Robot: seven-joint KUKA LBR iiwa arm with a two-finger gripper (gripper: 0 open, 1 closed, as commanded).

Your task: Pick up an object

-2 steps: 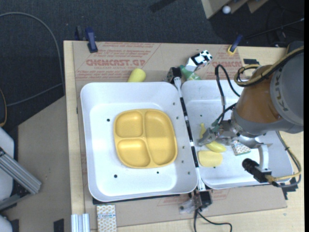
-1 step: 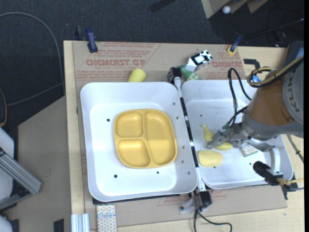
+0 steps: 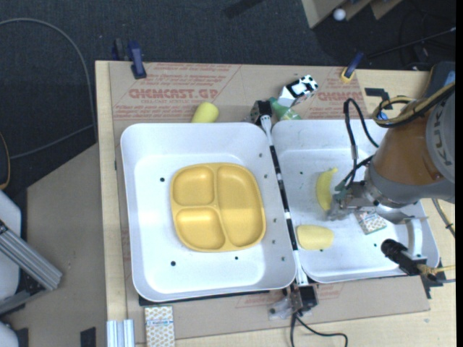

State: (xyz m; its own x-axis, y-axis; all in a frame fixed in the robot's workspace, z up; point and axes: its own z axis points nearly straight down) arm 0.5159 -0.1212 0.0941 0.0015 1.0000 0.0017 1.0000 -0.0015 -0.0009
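Where the arm [image 3: 416,157] reaches in from the right, it is bent down over the right bin [image 3: 311,139], with the orange band seen above the wrist and the gripper [image 3: 340,202] lowered close to the bin floor. Whether the fingers are apart or together cannot be told. A yellow banana-like piece [image 3: 325,187] is seen just left of the gripper, touching or nearly so. A pale yellow lump [image 3: 315,236] is laid nearer the front wall. In the left bin [image 3: 145,150] a yellow divided plate [image 3: 217,207] is set flat. A small yellow object [image 3: 205,112] is left on the counter [image 3: 173,85] behind the bins.
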